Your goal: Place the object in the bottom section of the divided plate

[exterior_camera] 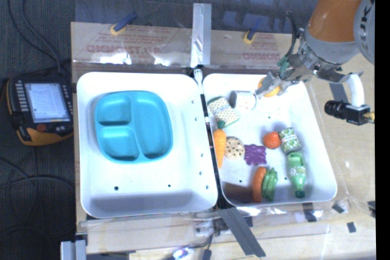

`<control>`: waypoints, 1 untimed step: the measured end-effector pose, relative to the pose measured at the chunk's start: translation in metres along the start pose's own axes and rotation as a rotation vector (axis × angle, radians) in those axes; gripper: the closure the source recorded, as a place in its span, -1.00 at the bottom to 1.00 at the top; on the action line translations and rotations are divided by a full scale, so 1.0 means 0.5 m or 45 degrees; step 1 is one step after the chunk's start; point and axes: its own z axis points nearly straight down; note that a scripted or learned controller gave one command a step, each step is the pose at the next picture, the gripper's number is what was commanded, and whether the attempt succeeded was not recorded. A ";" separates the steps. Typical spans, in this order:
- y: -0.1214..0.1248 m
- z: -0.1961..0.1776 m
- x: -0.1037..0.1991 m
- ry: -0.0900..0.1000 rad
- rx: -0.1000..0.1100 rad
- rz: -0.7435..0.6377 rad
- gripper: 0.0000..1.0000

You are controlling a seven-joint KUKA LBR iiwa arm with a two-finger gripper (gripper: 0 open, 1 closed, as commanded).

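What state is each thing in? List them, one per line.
Plate: in left bin, sections bare.
Gripper: over right bin's top edge, at a yellow item.
Carrot: lying by the divider.
Bottle: lying flat.
Purple toy: lying mid-bin.

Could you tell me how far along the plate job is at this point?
Done: nothing yet; the blue plate in the left bin holds no item. In hand: the gripper is over the right bin's top edge, at a yellow item, though whether it grips it is unclear. Left: secure an item, carry it across and set it in the plate's bottom section.
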 end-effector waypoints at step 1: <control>0.067 0.011 0.149 0.006 0.004 0.586 1.00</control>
